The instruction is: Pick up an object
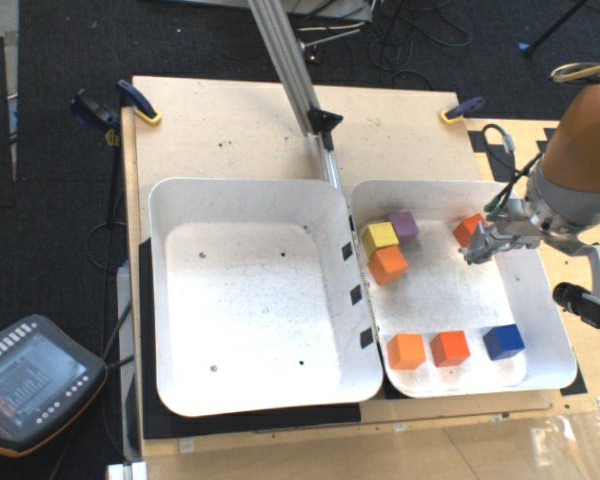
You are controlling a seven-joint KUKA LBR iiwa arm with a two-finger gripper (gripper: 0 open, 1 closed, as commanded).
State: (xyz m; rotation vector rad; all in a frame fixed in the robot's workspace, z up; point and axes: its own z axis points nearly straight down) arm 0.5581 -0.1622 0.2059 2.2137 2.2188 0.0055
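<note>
A red-orange block (466,230) sits near the far right of the right bin (540,313), and the hand (477,251) hangs right beside it, partly covering its near edge. From here I cannot tell whether the hand is open or closed, or whether it has the block. To do this well, I'd say it should centre squarely over the block before closing, then lift straight up. The yellow (381,235), purple (403,225) and orange (388,263) blocks clustered by the divider sit well apart, so nothing crowds the grasp.
</note>
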